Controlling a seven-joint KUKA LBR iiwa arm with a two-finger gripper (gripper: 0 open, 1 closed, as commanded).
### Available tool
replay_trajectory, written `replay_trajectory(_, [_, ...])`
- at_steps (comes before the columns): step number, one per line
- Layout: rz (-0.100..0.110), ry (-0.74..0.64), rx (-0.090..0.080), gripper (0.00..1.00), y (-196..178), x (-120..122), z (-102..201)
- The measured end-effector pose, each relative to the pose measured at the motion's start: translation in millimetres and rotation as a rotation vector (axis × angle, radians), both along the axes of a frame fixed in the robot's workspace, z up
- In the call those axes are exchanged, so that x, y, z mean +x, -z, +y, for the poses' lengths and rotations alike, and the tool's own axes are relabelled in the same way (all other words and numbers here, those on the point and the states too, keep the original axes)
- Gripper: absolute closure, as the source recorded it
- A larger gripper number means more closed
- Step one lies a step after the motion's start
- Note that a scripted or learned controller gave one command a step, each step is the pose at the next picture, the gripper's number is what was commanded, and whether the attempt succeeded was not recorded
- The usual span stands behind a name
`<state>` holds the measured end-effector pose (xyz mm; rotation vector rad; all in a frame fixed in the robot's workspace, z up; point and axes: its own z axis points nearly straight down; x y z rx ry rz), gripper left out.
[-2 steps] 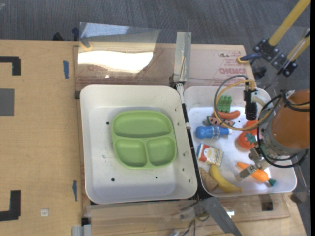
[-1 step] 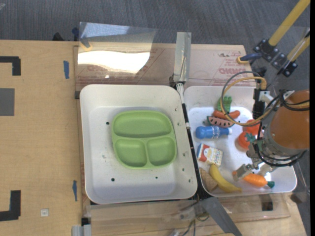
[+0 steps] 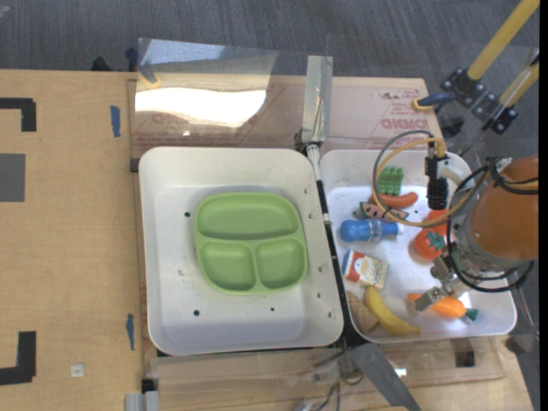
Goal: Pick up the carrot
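The gripper is lowered into the right bin, just above the carrot — whether the jaws are open or closed cannot be told. The carrot lies at the bin's near right, beside the banana, apparently lined up for a grasp. Farther left lie a blue bottle and the green plate — the latter centred in the left bin.

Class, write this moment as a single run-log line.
arm: over right bin | gripper: at carrot | grasp: cannot tell | green tray: left bin
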<state>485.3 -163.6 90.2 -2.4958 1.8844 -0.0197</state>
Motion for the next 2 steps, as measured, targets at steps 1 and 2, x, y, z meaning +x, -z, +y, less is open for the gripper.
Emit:
replay_trajectory(1, [0.006,0.114,0.003,0.0,1.0,-1.3,-31.0])
replay_trajectory(2, [0.017,0.345,0.003,0.0,1.3,-3.5,-40.1])
